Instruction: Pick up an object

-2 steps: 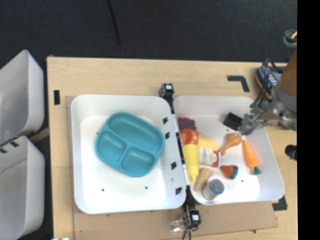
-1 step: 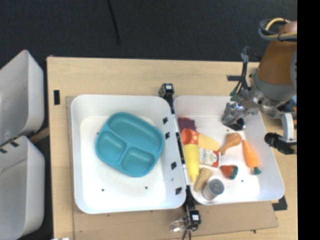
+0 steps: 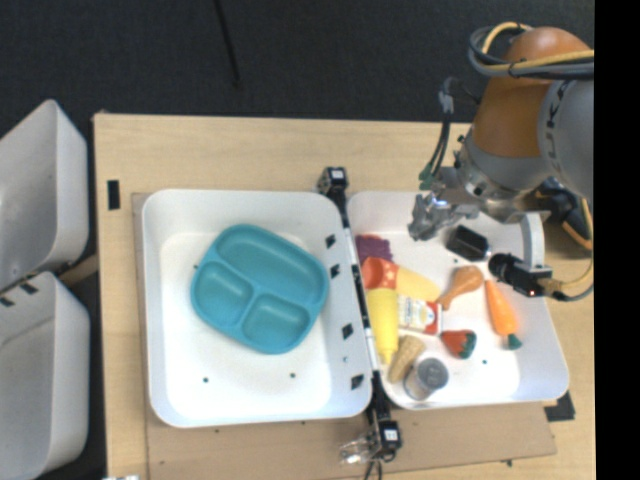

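Table (image 3: pixel 120 298): tan, carrying two white bins side by side.
Left bin (image 3: pixel 170 388): holds a blue divided plate (image 3: pixel 260 288) at its middle.
Right bin (image 3: pixel 530 368): holds a heap of toy food along its left side, with a yellow corn cob (image 3: pixel 381 320), an orange carrot (image 3: pixel 501 310) to the right, a strawberry (image 3: pixel 460 343) and a grey can (image 3: pixel 431 375) nearest.
Arm (image 3: pixel 520 108): over the far right.
Pincer (image 3: pixel 428 218): above the right bin's far end, empty; grip state cannot be told.
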`<state>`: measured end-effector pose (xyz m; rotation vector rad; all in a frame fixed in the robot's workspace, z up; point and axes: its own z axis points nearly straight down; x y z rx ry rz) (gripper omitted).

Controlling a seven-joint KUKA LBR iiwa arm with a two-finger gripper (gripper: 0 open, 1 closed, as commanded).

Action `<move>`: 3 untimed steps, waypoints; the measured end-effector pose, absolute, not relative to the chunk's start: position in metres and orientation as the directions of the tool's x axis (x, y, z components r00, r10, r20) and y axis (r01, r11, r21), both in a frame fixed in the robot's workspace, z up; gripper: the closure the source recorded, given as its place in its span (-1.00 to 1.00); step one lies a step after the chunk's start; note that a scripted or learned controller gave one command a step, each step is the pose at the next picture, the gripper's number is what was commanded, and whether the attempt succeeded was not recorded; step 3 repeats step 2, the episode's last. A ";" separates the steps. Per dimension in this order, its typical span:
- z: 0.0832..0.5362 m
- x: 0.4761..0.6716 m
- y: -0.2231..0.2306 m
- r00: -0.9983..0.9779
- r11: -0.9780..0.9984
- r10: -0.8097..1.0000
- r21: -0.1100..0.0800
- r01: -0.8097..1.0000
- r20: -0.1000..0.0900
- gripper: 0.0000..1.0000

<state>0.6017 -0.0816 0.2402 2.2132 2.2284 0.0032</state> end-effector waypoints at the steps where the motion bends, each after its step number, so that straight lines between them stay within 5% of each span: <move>1: 0.230 0.629 -0.037 -0.005 0.005 1.000 0.002 1.000 -0.001 1.00; 2: 0.235 0.653 -0.001 -0.005 0.005 1.000 0.003 1.000 0.000 1.00; 3: 0.235 0.653 -0.001 -0.005 0.005 1.000 0.003 1.000 0.000 1.00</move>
